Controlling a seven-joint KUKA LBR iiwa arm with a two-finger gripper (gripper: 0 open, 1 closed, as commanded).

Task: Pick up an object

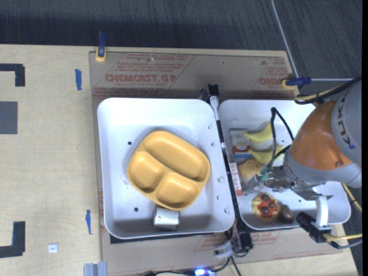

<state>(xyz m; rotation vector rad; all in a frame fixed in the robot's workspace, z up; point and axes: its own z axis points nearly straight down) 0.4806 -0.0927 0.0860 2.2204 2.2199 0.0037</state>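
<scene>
a small round orange-and-red object [265,206] lay in the right bin's near part, beside a brown lump [285,213]; a yellow banana-like piece [263,137] lay farther back.

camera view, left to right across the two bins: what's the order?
left bin → yellow divided plate → clips between the bins → small packet with red label → banana → grey and orange arm
</scene>
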